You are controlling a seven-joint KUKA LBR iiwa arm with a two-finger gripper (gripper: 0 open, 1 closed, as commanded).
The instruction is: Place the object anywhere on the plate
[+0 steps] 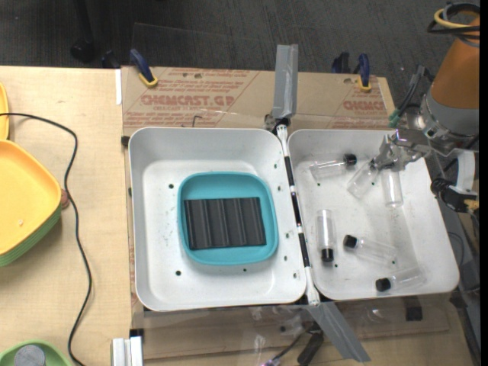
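at the very front edge, low on the left, a bit of a green bowl (27,354) peeks in, and a black cable (76,265) runs up the wooden bench (91,227).

next come the two white bins side by side. in the right bin (435,265), nearest the front, a clear tube with a black cap (398,281) lies in the front right corner. a little further back, another clear tube (369,247) with its black cap at the left end lies on its side. beside it, to the left, a third tube (325,235) lies pointing front to back, with its black cap at the front end.

the left bin (152,227) holds the teal plate (226,219). the plate sits flat in the middle of that bin and has a dark grey ribbed middle. all the tubes i can see lie in the right bin.

on the left of the bench rests a yellow dish (27,204) on a green one.

further back in the right bin, a tube (333,165) with a black cap lies near the back wall. two more clear tubes (375,181) lie close together right under the gripper (398,152). the gripper hangs over the back right part of this bin, and it looks to be touching or very near those tubes. i cannot tell if it is open, closed, or clamped on one.

behind the bins lies brown cardboard (198,97) held by blue and yellow clamps (142,65).
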